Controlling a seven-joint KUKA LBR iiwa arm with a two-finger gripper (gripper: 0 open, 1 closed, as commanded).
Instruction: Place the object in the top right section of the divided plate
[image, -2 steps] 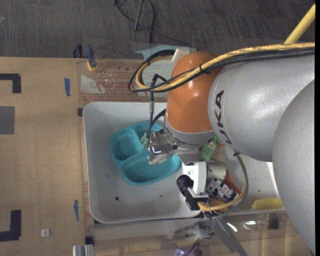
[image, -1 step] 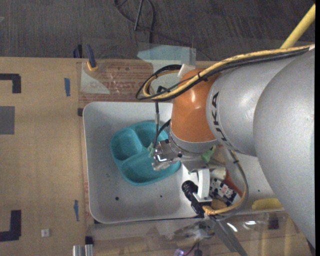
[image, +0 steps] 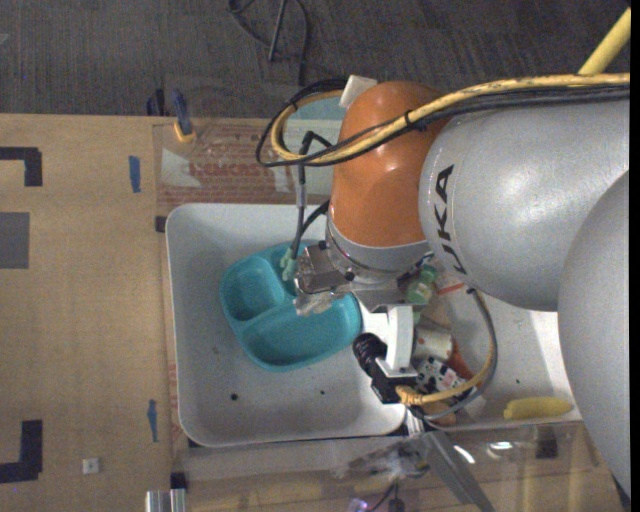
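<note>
- Nearest the camera, the grey arm (image: 530, 190) with its orange band (image: 385, 160) is seen reaching in from the right and covering most of the right-hand bin (image: 540, 370).
- Beneath the arm, a yellow item (image: 538, 407) is seen lying in the right-hand bin, with some small mixed objects (image: 440, 370) beside the wrist hardware; what they are cannot be told.
- The gripper (image: 312, 290) is found low over the teal divided plate (image: 290, 320), at the plate's edge nearest the arm.
- Whether the tool is spread or pressed together cannot be told, since the wrist blocks the tip.
- The task's object cannot be picked out with certainty; something pale and greenish is glimpsed at the tool tip, too blurred to name.
- The placing step is judged to be in hand, with the tool already over the plate.
- The plate is seen resting in the left-hand bin (image: 200, 380), on the white floor.
- For the next move, the correct section has to be confirmed under the tip before any release, followed by a straight lift clear of the dividers.
</note>
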